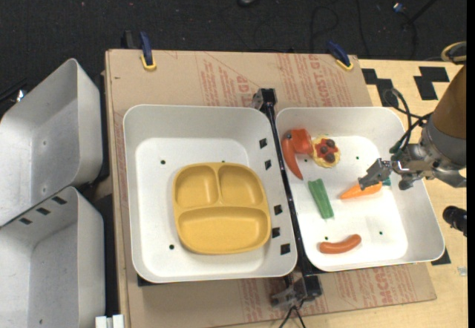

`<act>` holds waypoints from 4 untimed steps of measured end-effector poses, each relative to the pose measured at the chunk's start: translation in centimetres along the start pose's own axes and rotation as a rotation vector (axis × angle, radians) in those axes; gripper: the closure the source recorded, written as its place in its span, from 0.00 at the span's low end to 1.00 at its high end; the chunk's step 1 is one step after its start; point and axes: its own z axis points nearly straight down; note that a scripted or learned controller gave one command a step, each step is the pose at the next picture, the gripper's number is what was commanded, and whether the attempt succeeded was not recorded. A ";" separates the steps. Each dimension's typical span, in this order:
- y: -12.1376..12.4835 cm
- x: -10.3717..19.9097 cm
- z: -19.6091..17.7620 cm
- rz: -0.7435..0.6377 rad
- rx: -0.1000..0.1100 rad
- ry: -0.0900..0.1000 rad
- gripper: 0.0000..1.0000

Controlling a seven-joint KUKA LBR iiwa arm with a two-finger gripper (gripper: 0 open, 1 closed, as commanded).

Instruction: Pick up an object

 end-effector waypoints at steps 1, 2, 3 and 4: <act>0.0 0.8 4.6 -0.001 0.000 0.001 0.00; 0.0 0.8 9.8 -0.001 -0.002 0.000 0.00; 0.1 0.8 8.6 0.000 -0.006 -0.002 1.00; 0.4 -0.1 2.9 -0.003 -0.010 -0.004 1.00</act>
